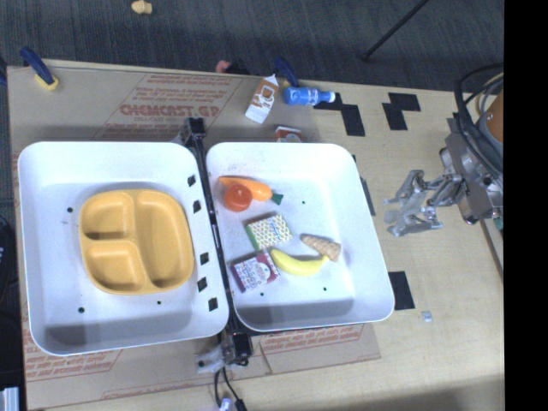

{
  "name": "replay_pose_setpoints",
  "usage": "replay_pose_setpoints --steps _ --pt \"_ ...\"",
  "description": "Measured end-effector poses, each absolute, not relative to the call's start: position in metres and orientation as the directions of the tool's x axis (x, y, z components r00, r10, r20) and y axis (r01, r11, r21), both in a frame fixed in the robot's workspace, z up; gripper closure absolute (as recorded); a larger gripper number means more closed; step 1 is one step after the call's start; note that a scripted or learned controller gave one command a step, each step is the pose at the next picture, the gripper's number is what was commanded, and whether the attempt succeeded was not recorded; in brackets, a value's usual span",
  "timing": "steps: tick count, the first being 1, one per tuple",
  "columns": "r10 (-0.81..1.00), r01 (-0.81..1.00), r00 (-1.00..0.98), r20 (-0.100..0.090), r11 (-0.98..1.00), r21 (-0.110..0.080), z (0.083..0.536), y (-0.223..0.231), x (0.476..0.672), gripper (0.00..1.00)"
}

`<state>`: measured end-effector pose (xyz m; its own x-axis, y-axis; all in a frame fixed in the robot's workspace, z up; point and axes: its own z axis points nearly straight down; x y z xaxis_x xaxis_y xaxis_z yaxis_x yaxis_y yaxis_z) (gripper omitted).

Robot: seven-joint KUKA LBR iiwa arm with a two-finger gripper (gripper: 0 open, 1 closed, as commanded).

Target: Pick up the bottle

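While the two-finger metal gripper [401, 212] hangs right of the bins — jaws spread, holding nothing — the blue plastic bottle [306, 97] lies well apart. Cardboard sheet [171, 103] reads "CHEMCAST".

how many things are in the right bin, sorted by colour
orange: 2, the carrot and the round orange fruit
yellow: 1, the banana
tan: 1, the cone-shaped piece
printed packets: 2, a green one and a red one
total: 6
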<state>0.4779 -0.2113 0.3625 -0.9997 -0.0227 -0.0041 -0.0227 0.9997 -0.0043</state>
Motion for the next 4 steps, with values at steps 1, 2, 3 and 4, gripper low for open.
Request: replay_pose_setpoints --steps 1,2,3,4 --pt "0.374 0.374 -0.928 0.001 0.928 -0.001 0.299 -0.211 0.481 1.0" --pt "0.699 0.699 -0.715 0.002 0.715 -0.001 0.244 -0.211 0.476 1.0" --pt "0.655 0.655 -0.756 0.002 0.756 -0.001 0.207 -0.211 0.477 1.0" --pt "0.816 0.816 -0.578 0.005 0.578 -0.003 0.211 -0.173 0.476 1.0"
